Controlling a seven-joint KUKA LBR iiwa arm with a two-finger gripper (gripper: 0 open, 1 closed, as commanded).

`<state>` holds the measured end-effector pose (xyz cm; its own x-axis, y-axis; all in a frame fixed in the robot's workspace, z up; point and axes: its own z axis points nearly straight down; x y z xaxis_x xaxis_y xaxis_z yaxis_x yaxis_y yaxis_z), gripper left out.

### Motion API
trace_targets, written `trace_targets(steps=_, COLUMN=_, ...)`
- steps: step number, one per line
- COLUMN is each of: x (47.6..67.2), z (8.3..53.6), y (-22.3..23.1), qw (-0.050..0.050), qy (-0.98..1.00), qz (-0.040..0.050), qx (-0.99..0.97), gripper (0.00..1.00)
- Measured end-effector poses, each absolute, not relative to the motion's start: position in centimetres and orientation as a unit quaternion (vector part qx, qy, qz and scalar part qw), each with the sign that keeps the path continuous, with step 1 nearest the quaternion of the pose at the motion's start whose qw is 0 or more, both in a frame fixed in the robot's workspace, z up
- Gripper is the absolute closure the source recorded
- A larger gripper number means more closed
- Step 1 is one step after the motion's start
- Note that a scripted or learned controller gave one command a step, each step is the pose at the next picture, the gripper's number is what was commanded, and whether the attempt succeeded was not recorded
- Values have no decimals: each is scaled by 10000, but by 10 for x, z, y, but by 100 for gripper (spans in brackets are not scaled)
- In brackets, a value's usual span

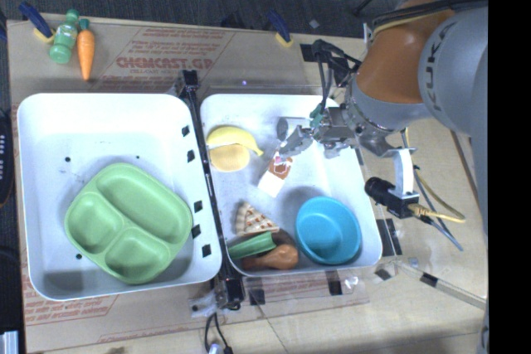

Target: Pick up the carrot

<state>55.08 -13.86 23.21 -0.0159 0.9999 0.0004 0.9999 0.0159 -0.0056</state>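
Nearest to me, along the near wall of the right bin [367, 203], I count a small huddle of toy food: one brown piece [278, 257], one green strip [251, 244] lying just above it, and one waffle-patterned wedge [252, 220] a little farther back. Just to their right sits one blue bowl [328, 231], upright. Farther in, near the left wall of that bin, I see one yellow piece [227, 148], and between it and the bowl one small white carton [276, 173] with a red patch, tilted.

I see two white bins side by side. One green divided tray [126, 221] lies in the left bin [33, 137], with three compartments that I can count.

I find one carrot [85, 50], outside both bins, on the cardboard at the far left corner of the bench, lying with its tip toward me. One green bottle-shaped toy [64, 39] lies just beside it on the left, touching or nearly so.

My gripper [292, 143] hangs over the far part of the right bin, right above the carton and well apart from the carrot. I can't tell how wide its claw stands, and I can't see anything between its fingers.
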Motion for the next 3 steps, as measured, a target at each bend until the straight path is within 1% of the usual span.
trace_targets(steps=1, x=492, z=280, y=-117, qw=10, qy=-7022, qz=1, qx=-7120, gripper=0)
trace_targets(steps=2, x=476, z=217, y=-94, qw=31, qy=-7851, qz=24, qx=-6194, gripper=0)
trace_targets(steps=3, x=478, z=320, y=-132, qw=-38, qy=-7404, qz=-1, qx=-6722, gripper=0)
